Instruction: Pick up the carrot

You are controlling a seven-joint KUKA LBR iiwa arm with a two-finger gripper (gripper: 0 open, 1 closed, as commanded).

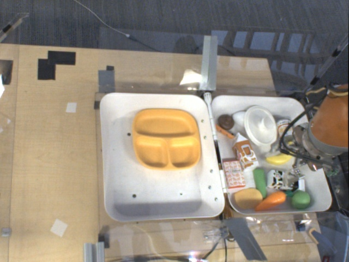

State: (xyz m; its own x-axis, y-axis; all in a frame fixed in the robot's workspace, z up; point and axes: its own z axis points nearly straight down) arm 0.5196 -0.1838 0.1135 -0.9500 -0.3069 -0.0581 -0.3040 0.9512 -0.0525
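While the hand, grip unclear, hovers, carrot lies between potato and green ball

Glossy plastic carrot, matt white bins

No text can be read anywhere. A small red-and-white carton and a brown-and-white box carry print, but it is too small to make out.

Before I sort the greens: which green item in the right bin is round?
The green ball in the bin's lower right corner, beside the carrot. The other green piece is long and narrow.
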